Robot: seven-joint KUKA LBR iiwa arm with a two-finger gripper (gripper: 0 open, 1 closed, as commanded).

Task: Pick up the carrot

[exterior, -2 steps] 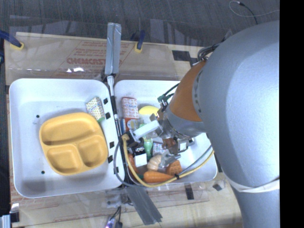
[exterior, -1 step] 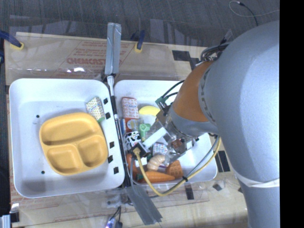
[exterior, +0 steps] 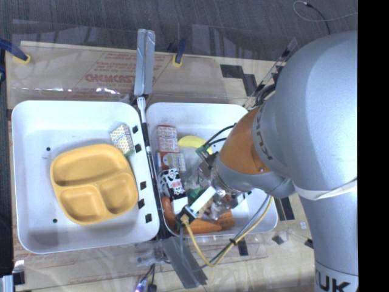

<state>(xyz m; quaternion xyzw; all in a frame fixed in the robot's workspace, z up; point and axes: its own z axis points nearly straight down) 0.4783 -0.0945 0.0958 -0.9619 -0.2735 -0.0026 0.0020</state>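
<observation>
Jaw state could not be told: the gripper [exterior: 209,204] was buried among clutter in the right bin [exterior: 197,109], its tip masked by its own white housing and by cabling. The right bin served as landmark for all positions. The carrot [exterior: 205,226] lay against that bin's near wall, orange and tapered, roughly parallel to the wall, just beside and below the gripper; contact between the two could not be confirmed. A second reddish-orange item [exterior: 167,210] lay at the bin's near-left corner. A yellow rounded object [exterior: 192,143] sat toward the bin's far side, with printed packets [exterior: 168,148] along its left wall. A yellow cable [exterior: 243,239] looped out over the bin's near-right edge. Left of the right bin stood the left bin [exterior: 30,181], bearing a yellow divided tray [exterior: 91,181] and a small foil packet [exterior: 123,139].

Judged step: closing on the carrot. Good execution would call for centring the tip over the carrot's thicker middle, aligning the closing direction across its long axis, and descending clear of the near wall so that neither side caught the rim or a neighbouring item. A slow, straight lift would then reduce the chance of the tapered body slipping out.
</observation>
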